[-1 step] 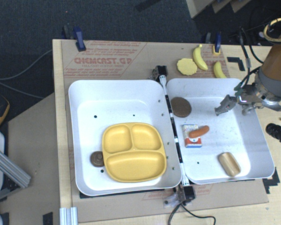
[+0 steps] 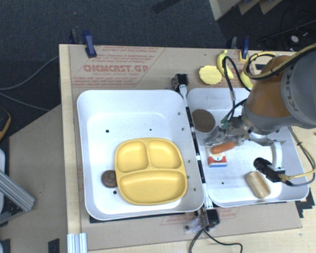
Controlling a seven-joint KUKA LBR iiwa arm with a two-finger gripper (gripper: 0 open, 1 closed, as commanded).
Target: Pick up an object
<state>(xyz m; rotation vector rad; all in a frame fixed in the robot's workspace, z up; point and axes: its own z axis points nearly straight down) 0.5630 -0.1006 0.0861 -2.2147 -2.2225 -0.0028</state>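
Observation:
My gripper hangs low over the left part of the right bin. Directly under it, touching or nearly touching, lies a small orange piece. A little red, white and blue box sits just in front of that piece. A brown round disc rests near the bin's left wall, behind the gripper. A tan, loaf-shaped piece lies at the front right of this bin.
The left bin holds a yellow divided plate with a small brown round thing at its left edge. A yellow lump sits on the bench behind the right bin. The arm covers the right bin's back right part.

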